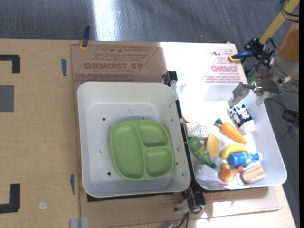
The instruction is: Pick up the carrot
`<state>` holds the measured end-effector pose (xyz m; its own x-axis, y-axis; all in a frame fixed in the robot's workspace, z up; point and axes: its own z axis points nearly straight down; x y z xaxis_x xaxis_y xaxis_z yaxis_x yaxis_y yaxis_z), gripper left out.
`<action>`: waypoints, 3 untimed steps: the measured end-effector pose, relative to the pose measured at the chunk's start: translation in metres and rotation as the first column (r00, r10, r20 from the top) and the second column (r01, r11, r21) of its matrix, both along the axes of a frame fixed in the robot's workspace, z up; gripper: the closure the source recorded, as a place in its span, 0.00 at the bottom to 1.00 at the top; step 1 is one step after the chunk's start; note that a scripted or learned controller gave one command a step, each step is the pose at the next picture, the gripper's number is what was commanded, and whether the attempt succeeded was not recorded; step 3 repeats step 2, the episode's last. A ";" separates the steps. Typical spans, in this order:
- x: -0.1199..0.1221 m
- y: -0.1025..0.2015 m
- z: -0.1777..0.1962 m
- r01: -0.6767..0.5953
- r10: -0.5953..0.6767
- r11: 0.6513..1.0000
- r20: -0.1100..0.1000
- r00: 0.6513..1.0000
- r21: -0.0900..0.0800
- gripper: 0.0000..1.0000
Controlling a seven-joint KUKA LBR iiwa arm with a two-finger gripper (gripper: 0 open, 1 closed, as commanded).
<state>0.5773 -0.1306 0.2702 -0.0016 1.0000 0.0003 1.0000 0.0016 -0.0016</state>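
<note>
The carrot (231, 130), orange with a green top, lies in the right bin (275, 148), pointing down-right. My gripper (248, 94) hangs over the back right of that bin, above and to the right of the carrot and apart from it. Its fingers (236, 95) stand open with nothing between them. A small black-and-white carton (241, 116) lies between the gripper and the carrot.
Crowded around the carrot are a banana (234, 149), a blue bottle (243, 158), a bread piece (252, 174), a green bottle (201, 151) and a yellow wedge (213, 145). The left bin (90, 127) holds a green divided plate (141, 149).
</note>
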 end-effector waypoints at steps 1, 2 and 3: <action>-0.014 -0.002 -0.168 -0.049 0.049 0.999 0.009 0.999 -0.005 0.00; -0.013 -0.001 -0.159 -0.047 0.047 0.999 0.011 0.999 -0.004 1.00; -0.013 -0.001 -0.159 -0.047 0.047 0.999 0.011 0.999 -0.004 1.00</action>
